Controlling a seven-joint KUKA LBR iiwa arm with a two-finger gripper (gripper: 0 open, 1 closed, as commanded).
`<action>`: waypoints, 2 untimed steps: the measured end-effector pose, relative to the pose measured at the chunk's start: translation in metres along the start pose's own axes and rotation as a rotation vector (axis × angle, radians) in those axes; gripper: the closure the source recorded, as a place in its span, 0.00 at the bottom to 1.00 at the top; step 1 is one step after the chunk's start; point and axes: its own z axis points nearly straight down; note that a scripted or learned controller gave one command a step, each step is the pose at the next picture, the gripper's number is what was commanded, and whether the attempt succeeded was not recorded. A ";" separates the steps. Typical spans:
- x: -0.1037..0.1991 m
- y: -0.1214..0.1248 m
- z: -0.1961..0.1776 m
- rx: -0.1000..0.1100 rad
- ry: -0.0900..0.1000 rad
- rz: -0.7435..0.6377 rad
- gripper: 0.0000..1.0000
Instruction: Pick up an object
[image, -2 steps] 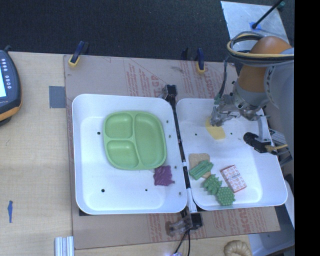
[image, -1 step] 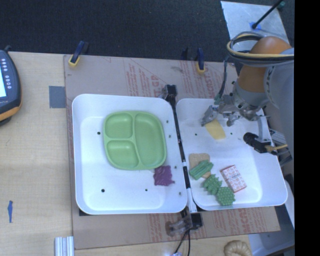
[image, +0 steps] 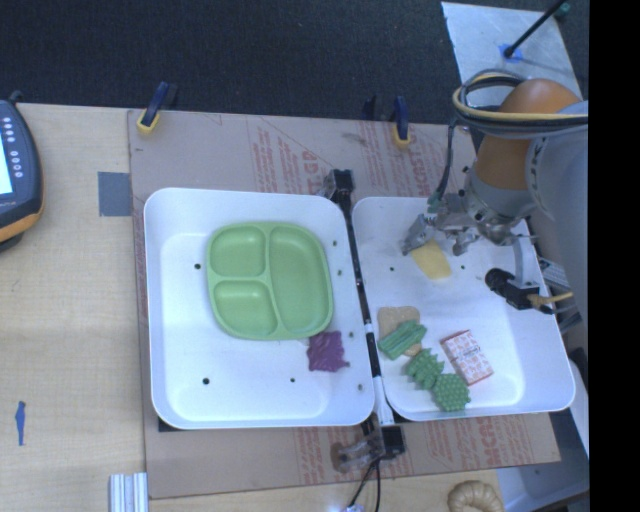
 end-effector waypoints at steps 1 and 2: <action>0.010 0.000 0.000 0.001 0.001 -0.003 0.00; 0.000 0.000 -0.001 -0.004 -0.001 0.001 0.00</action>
